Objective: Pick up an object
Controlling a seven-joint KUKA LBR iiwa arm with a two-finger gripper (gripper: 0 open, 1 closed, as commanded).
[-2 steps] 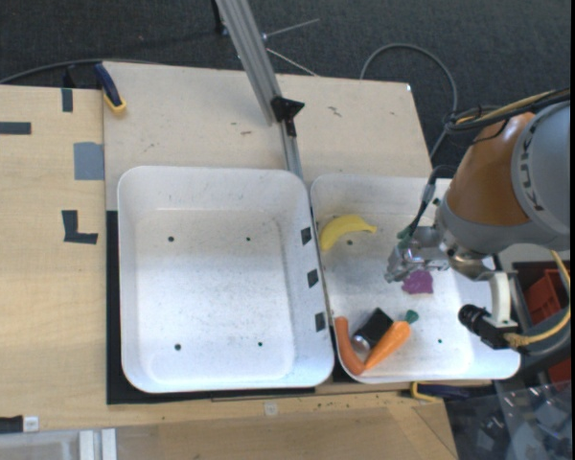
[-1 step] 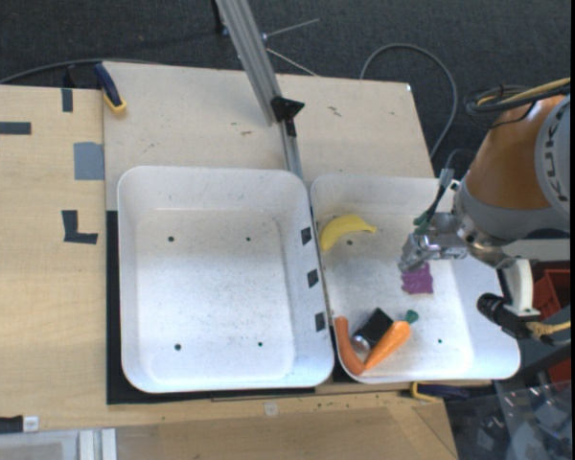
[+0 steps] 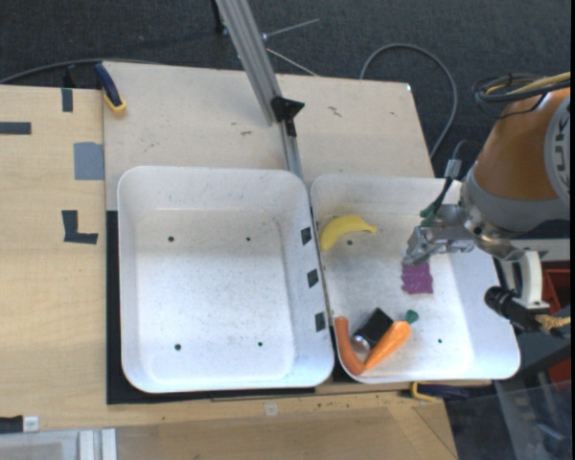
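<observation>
Gripper (image 3: 420, 251) is over the right bin (image 3: 479, 348), low, right above a purple block (image 3: 418, 278). Can't tell if it's open or closed, or if it's touching the block; nothing visibly in its grasp. Purple block lies on the bin floor, mid-bin. Banana (image 3: 345, 229) near the bin's back left. Carrot (image 3: 387, 344) and a black block (image 3: 372, 328) at front left, touching, by an orange curved piece (image 3: 344, 349). Left bin (image 3: 134, 286) beside it.
</observation>
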